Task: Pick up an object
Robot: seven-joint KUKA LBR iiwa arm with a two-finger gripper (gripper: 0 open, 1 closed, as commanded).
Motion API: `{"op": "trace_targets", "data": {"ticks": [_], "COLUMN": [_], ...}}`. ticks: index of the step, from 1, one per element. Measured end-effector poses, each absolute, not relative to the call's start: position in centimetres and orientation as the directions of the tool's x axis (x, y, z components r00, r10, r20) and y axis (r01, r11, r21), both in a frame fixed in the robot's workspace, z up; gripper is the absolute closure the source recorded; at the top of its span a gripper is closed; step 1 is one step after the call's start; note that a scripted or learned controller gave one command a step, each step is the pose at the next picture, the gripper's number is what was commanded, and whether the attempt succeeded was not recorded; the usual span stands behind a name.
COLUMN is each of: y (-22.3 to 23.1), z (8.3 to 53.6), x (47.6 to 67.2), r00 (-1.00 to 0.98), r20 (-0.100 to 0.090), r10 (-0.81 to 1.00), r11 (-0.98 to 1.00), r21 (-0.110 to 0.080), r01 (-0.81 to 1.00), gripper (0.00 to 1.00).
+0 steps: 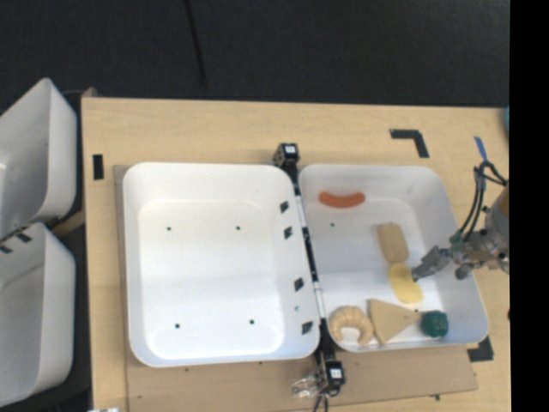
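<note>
Wooden bench (206,127), right bin (433,183): gripper (426,267) low, beside yellow piece (406,283); grip state unclear.

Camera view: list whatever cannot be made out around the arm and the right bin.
- Grey arm with two-finger gripper: mostly cut off by the view's right edge; jaws too small and blurred to judge.
- Pale yellow oval piece: contact with the gripper unclear.
- Small dark green round object: too small to identify.
</note>
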State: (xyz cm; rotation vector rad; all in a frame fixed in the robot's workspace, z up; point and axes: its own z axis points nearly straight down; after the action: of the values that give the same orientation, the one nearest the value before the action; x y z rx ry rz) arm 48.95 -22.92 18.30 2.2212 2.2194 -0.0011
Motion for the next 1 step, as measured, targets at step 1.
{"op": "trace_targets", "data": {"ticks": [1], "y": [-19.64], "z": [41.45], "x": [51.38], "r00": [-0.006], "r20": [-0.006], "r10": [1.000], "r11": [0.006], "r21": [0.014], "r01": [1.000], "gripper": [0.00]}}
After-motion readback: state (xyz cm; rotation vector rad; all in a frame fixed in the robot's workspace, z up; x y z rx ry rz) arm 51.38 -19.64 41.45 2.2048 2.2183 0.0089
